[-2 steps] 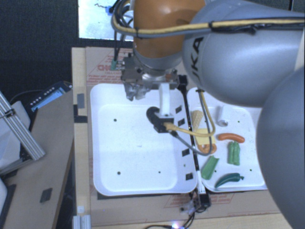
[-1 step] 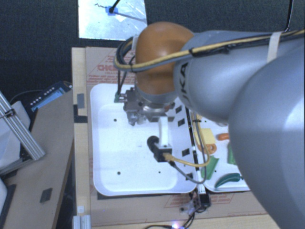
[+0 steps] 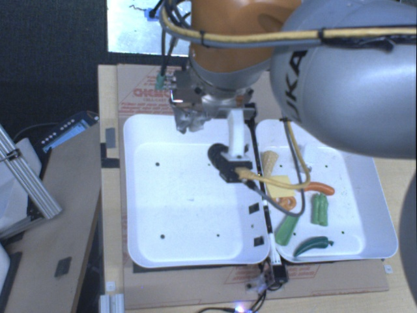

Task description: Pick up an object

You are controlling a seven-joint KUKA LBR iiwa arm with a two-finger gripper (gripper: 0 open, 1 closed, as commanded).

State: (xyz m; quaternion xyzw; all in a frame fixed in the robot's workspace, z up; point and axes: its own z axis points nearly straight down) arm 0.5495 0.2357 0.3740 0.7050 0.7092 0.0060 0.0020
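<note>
My gripper (image 3: 188, 119) hangs under the orange-banded wrist, over the back edge of the left bin (image 3: 182, 207). Nothing shows beneath it. The objects all lie in the right bin (image 3: 355, 201): a tan cone (image 3: 269, 159), a yellow block (image 3: 277, 185), an orange-red chili (image 3: 319, 188), an orange ring (image 3: 287, 203), a light green pod (image 3: 319, 209), a green stick (image 3: 285, 229) and a dark green pepper (image 3: 312, 244). They sit well to the right of and nearer than the gripper. The arm's body hides the back of the right bin.
The divider where the two bins meet (image 3: 264, 207) runs just left of the objects. A cardboard sheet (image 3: 140, 93) lies under the bins. A metal rail (image 3: 26, 181) and a blue device (image 3: 65, 130) lie off the bench at the left.
</note>
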